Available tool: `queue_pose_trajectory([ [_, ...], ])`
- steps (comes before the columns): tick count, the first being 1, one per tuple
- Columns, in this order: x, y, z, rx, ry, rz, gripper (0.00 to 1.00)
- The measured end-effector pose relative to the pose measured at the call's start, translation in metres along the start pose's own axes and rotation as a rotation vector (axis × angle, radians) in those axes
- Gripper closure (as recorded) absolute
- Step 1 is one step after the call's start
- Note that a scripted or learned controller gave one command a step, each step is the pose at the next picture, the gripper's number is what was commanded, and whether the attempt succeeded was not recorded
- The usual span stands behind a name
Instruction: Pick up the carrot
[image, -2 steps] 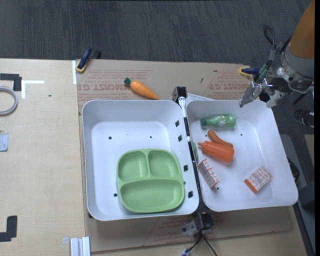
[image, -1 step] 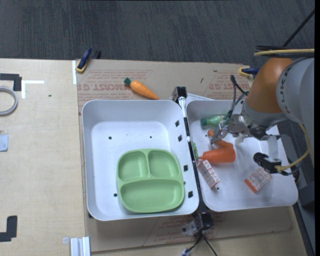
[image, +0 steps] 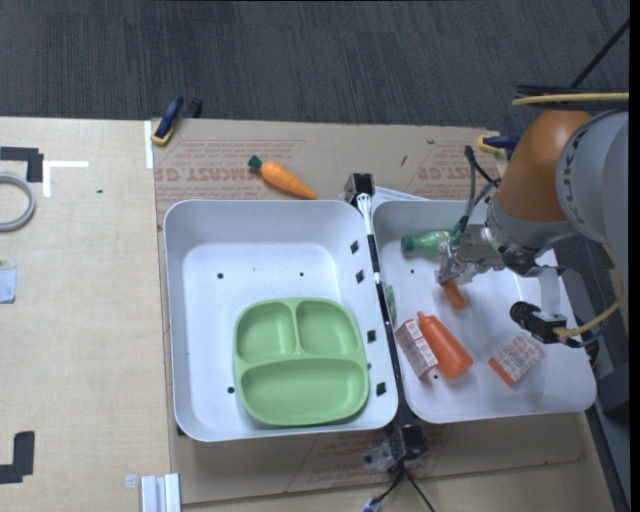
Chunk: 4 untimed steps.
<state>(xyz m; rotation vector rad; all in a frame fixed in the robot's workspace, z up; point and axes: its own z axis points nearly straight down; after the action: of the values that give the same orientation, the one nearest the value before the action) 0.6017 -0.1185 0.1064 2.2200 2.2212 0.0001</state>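
Lying on the cardboard behind the left bin (image: 190, 300), outside both bins: carrot (image: 284, 178), green top pointing left. Lowered into the right bin (image: 560, 390), well apart from it: gripper (image: 455, 272), just above a small orange piece (image: 454, 295); finger state impossible to tell.

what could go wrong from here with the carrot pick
1. Wrong target: the gripper is low in the right bin, just above a small orange piece, while the carrot lies outside both bins on the cardboard behind the left bin.
2. Lookalikes: the orange bottle nearby could be grabbed instead.
3. Reaching the carrot means crossing the bin walls, which the arm might clip.
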Motion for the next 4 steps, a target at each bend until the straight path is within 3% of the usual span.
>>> queue_pose_trajectory([
  [1,-0.003,-0.066,-0.148,-0.001,0.000,-0.092,1.00],
  [2,0.036,-0.117,-0.196,0.000,0.000,-0.235,1.00],
  [3,0.104,-0.095,-0.098,0.001,0.001,-0.535,1.00],
  [4,0.104,-0.095,-0.098,0.000,0.001,-0.535,0.00],
])
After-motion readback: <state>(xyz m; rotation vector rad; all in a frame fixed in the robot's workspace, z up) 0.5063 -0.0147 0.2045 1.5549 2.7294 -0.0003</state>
